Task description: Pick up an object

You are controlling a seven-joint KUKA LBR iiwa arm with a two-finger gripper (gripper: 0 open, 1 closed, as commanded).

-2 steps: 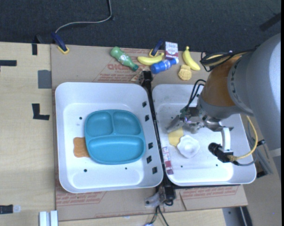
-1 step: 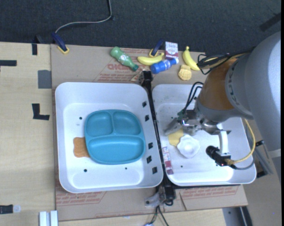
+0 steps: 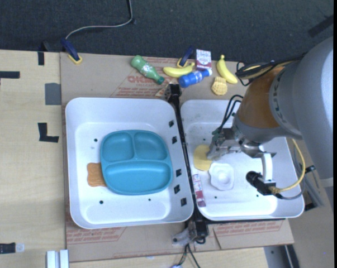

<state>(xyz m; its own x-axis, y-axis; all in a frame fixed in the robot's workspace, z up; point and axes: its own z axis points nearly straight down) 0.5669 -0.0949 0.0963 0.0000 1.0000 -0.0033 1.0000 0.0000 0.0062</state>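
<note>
Nearest the camera, the front rims of the two white bins sit on brown cardboard laid over the surface (image 3: 23,166). In the right bin (image 3: 280,208), toward its near half, lies a small white cup-like object (image 3: 221,177), and just left of it, against the bin's left wall, a thin pink-and-white packet (image 3: 198,189) lies flat. A little farther in, a pale yellow rounded piece (image 3: 202,158) rests touching or almost touching the white object's far left side.

The end effector (image 3: 219,147) hangs low over this yellow piece, its dark metal parts right beside it; whether its fingers are spread or closed, and whether anything sits between them, cannot be told from this angle. Behind it the grey arm with its orange band (image 3: 263,102) fills the right side, with a black fitting and yellow cable (image 3: 285,190) near the bin's right wall.

In the left bin (image 3: 81,119), a blue divided plate (image 3: 137,162) lies in the middle, partly covering an orange flat piece (image 3: 94,175) at its left edge.

Farther back, beyond the bins, toy items lie in a row on the cardboard: a green bottle (image 3: 147,69), a yellow banana (image 3: 178,70), a blue bottle (image 3: 190,79), a small pink carton (image 3: 203,58), a yellow corn piece (image 3: 218,85) and a second banana (image 3: 226,71).
</note>
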